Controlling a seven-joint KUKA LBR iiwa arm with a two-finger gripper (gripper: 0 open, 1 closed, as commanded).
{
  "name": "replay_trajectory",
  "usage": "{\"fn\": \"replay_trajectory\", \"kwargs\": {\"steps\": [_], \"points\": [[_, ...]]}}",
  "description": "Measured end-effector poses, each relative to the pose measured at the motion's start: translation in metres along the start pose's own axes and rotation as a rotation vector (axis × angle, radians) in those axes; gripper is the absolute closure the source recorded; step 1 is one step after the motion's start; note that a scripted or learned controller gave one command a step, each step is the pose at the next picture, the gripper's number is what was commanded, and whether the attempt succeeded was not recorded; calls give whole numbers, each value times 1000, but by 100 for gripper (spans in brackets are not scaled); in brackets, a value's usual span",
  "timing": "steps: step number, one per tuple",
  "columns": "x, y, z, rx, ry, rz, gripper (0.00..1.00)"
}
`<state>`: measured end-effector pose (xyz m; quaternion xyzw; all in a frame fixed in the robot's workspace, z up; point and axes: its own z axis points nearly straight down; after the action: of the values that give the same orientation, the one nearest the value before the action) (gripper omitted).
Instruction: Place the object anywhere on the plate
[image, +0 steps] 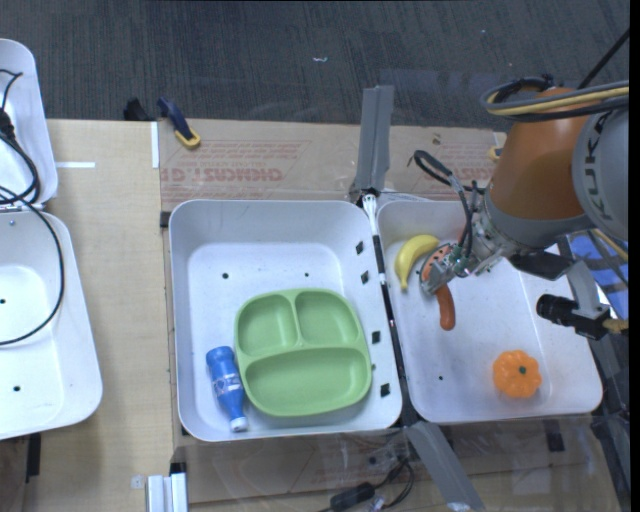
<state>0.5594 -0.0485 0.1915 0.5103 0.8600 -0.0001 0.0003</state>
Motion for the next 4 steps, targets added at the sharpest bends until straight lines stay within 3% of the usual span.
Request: {"fn": "replay_trajectory", "kwargs": {"steps": [1,2,3,4], "points": [[63,29,0,0,1,-421,100],[62,29,0,0,0,-420,0],[61,29,-9,-1,-1,-416,100],[124,72,1,1,0,-387,100]]}}
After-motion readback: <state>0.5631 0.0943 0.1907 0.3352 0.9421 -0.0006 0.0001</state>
